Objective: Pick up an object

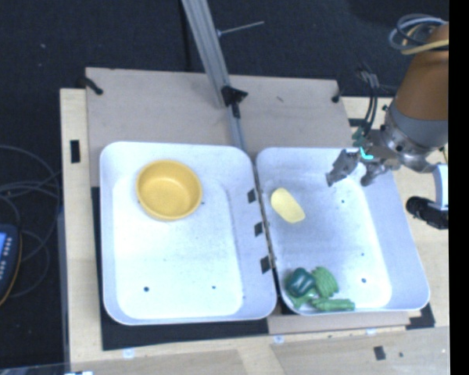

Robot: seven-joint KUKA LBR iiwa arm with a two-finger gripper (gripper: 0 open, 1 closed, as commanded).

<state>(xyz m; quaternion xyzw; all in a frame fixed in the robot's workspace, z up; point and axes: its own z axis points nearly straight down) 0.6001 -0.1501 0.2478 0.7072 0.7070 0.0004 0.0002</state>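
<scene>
A: Yellow comes first on the left: a yellow bowl [169,189] sits in the upper part of the left bin [180,287], upright, nothing else near it.

B: And across the divider?

A: The right bin [375,233] has a pale yellow lump [287,206] near its left wall, in the upper half. Its long axis runs on a diagonal, from upper left down to lower right. Down at the near edge of that bin lies a cluster of green toys [316,287], touching each other, pressed close to the rim.

B: Where is the tool against all that?

A: The gripper [352,172] hangs over the upper right part of the right bin, with the arm [422,92] entering from the right. Its two fingers stand apart with nothing between them.

B: So which piece is closer?

A: The pale yellow lump, I judge. It lies to the left of the fingers and a little toward the near side, a short way off. The green toys are well apart from them, toward the near edge. The bowl is farthest, in the other bin.

B: What does the reach turn on?

A: Probably a shift left and a drop, with the fingers closing across the lump's short width, not along its diagonal.
</scene>
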